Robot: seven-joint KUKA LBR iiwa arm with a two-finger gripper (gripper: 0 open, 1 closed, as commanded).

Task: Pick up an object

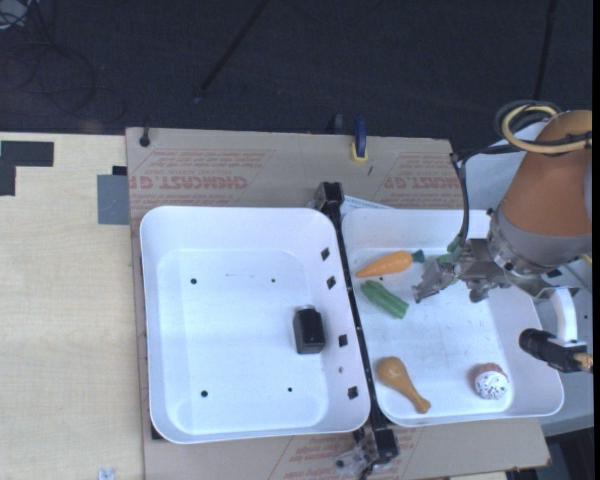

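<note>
Camera view: the tool (432,280) hovers near the carrot (385,264) and green object (384,299).

The arm (545,203) is cut off by the right edge of the view, so its upper part is not seen. The pincer (432,280) is small and dark, and its state cannot be made out. Part of the right bin (525,408) is covered by the arm. The pattern on the small ball (491,382) is too fine to be read.
</note>
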